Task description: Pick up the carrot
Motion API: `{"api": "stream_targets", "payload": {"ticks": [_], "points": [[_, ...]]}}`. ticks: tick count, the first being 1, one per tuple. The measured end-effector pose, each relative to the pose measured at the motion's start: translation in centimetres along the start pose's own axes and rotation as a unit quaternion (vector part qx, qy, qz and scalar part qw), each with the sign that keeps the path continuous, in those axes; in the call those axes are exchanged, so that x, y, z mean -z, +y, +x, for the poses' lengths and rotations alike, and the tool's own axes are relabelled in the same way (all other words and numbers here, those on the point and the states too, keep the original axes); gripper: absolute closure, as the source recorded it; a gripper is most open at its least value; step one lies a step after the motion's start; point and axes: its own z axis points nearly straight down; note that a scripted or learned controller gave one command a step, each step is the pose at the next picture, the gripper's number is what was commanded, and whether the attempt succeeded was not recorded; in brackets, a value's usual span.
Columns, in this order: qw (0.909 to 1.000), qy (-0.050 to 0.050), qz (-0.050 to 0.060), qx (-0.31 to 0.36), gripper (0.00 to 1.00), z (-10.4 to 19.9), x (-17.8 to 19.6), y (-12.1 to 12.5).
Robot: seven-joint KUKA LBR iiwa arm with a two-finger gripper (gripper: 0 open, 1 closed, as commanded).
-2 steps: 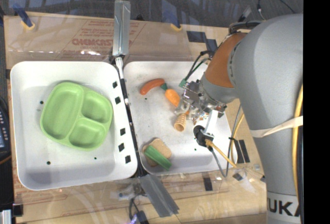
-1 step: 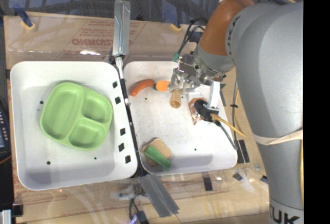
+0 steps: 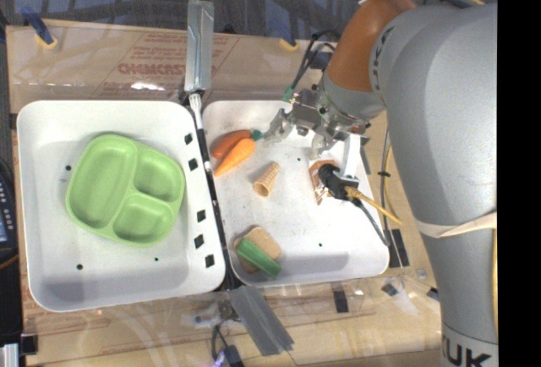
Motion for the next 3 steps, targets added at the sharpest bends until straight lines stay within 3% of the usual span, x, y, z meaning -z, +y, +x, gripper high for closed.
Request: {"api": "stream_targets", "payload": {"ticks": [1, 2, 3], "points": [[0.9545, 0.0, 0.001, 0.298, 0.0, 3.5, -5.8, 1.1], [0.953, 0.002, -0.006, 0.303, 0.0, 3.5, -8.2, 2.5], [0.9524, 0.003, -0.004, 0.305, 1.0, 3.6, -7.2, 2.6]]}}
